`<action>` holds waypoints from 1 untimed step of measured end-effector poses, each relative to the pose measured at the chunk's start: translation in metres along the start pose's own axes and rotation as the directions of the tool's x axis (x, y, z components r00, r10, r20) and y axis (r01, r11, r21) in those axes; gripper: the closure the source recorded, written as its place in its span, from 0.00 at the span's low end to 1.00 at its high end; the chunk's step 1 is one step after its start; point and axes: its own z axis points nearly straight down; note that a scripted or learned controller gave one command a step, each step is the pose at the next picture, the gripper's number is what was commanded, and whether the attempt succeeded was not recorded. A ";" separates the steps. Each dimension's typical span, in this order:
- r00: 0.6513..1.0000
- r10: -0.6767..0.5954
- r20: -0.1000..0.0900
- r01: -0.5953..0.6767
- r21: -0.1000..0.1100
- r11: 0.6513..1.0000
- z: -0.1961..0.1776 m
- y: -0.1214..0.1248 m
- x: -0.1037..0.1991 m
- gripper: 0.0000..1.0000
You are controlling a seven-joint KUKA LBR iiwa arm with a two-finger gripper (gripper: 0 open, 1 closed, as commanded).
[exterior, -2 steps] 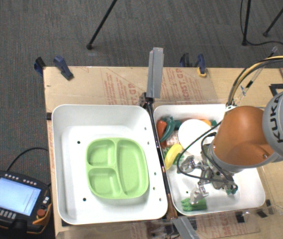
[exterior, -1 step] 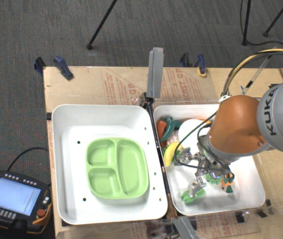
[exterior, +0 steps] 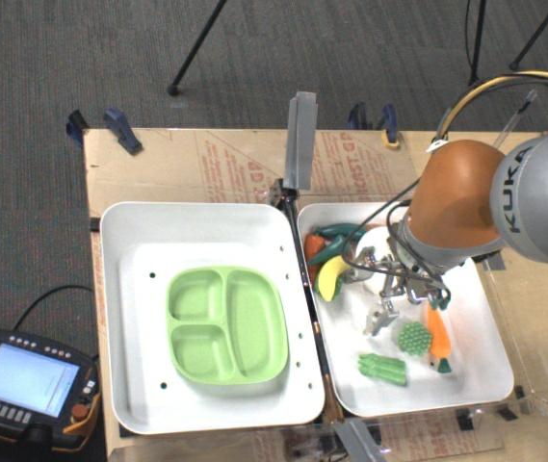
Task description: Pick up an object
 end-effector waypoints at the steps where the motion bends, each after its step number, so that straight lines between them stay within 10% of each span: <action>1: 1.000 0.027 0.005 -0.027 0.001 1.000 -0.020 -0.024 -0.042 0.00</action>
